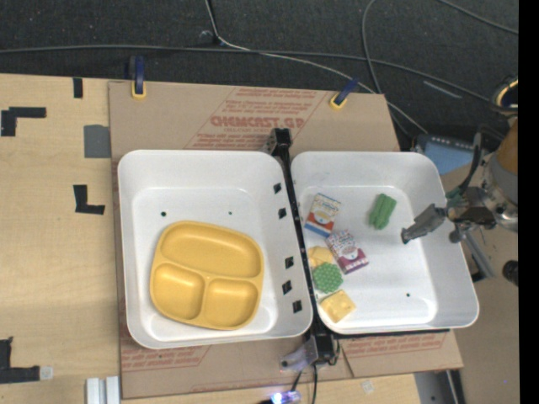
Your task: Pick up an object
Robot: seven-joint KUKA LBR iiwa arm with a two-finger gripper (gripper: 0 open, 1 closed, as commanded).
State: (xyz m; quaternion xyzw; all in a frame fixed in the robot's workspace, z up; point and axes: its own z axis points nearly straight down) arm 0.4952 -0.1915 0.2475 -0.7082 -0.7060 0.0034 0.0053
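The worktop [50,225] holds two shallow white bins side by side on a sheet of brown cardboard [253,116]. The left white bin [135,175] has a yellow plastic plate with three sections [206,274] lying in its middle.

The right white bin [421,310] holds the small things. A green block with rounded ends [382,211] lies near the bin's far right part, on its own. A small white, blue and orange packet [322,214] sits close to the bin's left wall. Just in front of that is a little purple and white packet [346,252]. A round green bumpy thing [327,277] is beside it, touching a yellow piece [318,257] behind it. A yellow wedge [337,307] lies near the bin's front left corner.

The grey claw [418,225] hangs over the right edge of the right bin, near the green block but not touching it. Nothing is between its fingers. It looks closed to a point, but the view is too small to be sure.
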